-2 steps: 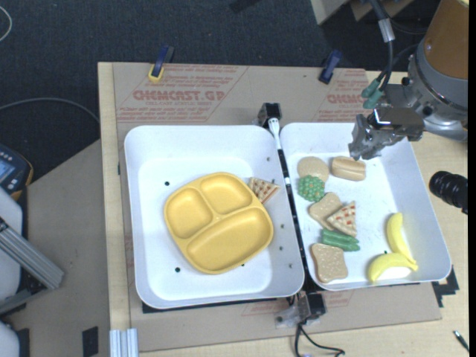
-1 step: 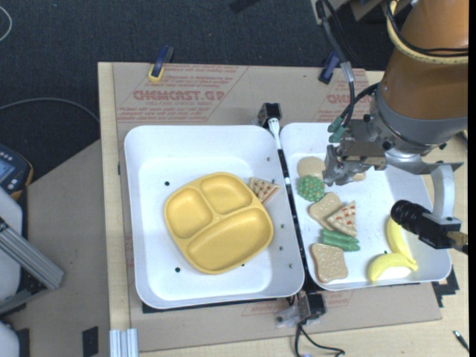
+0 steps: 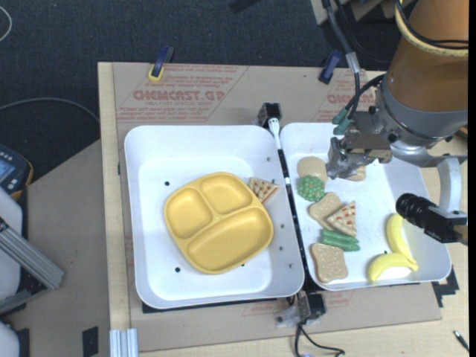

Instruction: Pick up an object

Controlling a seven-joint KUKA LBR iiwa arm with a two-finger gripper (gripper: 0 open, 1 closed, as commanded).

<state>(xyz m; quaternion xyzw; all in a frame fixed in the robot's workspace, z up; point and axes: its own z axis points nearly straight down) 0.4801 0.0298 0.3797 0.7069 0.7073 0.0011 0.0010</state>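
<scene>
My gripper (image 3: 343, 168) hangs low over the back of the right bin (image 3: 428, 192), just right of a tan cookie (image 3: 312, 166) and a green broccoli piece (image 3: 311, 188). A pale food piece (image 3: 358, 175) peeks out beside its tip. In front of it lie a toast slice (image 3: 324, 208), a pizza slice (image 3: 343, 218), green beans (image 3: 339, 239), another bread slice (image 3: 329, 262) and a yellow banana (image 3: 394, 253). The left bin (image 3: 149, 162) holds a yellow divided plate (image 3: 217, 222) with a small waffle wedge (image 3: 262, 190) at its back right edge.
A black divider clamp (image 3: 269, 114) sits at the back between the bins, another clamp (image 3: 309, 306) at the front. A black cylinder (image 3: 428, 216) on the arm overhangs the right bin's right side. Blue clips (image 3: 160, 63) pin the cardboard base.
</scene>
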